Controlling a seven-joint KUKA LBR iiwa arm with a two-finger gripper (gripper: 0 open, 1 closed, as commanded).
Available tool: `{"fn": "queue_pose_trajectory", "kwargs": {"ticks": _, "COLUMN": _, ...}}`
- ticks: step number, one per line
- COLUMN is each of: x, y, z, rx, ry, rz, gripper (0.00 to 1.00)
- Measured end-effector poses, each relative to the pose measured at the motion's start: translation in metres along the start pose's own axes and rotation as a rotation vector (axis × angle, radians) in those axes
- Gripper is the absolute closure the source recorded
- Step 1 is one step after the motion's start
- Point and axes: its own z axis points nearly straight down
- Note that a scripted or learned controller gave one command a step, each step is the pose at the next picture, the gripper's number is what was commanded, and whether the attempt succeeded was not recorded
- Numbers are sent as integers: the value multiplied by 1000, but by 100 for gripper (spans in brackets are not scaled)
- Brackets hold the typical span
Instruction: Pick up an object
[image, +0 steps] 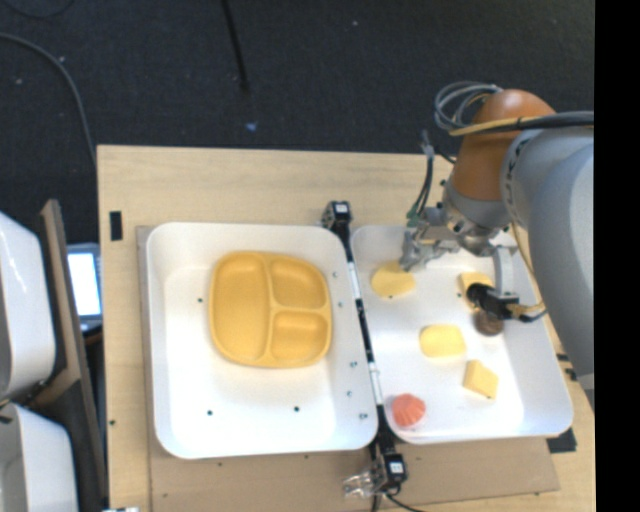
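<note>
**Fingers being lowered over the right bin's far-left corner**

Fingers are being seen at the far left of the right bin, hanging just above a pale yellow rounded piece; whether they are spread or pressed together cannot be told, and nothing is being shown between them. The grey arm is reaching in from the right, its orange band sitting above the wrist. Four more things are lying in that bin: a yellow lump in the middle, a yellow wedge nearer and to the right, a pink-red piece at the near-left corner, and a dark brown object by the right side. A yellow divided plate is being carried in the left bin on the tabletop.
</note>
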Motion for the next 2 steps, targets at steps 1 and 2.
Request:
{"fn": "queue_pose_trajectory", "kwargs": {"ticks": 1, "x": -4, "y": 3, "z": -43, "rx": -1, "ry": 0, "rz": 0, "gripper": 100}}
{"fn": "queue_pose_trajectory", "kwargs": {"ticks": 2, "x": 1, "y": 6, "z": -88, "rx": -2, "ry": 0, "rz": -1, "gripper": 100}}
